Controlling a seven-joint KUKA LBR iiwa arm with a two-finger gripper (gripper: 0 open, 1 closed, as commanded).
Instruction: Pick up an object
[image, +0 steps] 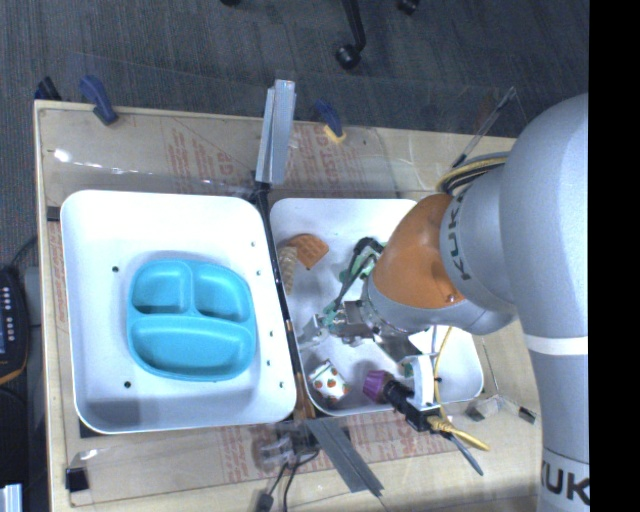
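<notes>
1. Grey and orange, the arm (440, 265) leans over the right bin (300, 215), covering much of its inside.
2. The claw (340, 322) sits low at the bin's middle; its state cannot be told.
3. A brown piece (306, 248) lies at the far end; a small patterned ball (326, 381) and a purple object (377, 384) lie at the near end.
4. A blue divided tray (190, 318) occupies the left bin (90, 215).

You see a light-blue three-compartment tray (191, 318) in the white left bin (85, 225). In the white right bin (310, 214): an orange-brown piece (305, 247) near the far edge, a purple object (377, 384) and a white ball with coloured patches (326, 381) near the front edge. Grey arm (520, 240), orange band (425, 262). Blue clamps (98, 99) at the tan bench's (150, 150) far edge.
</notes>
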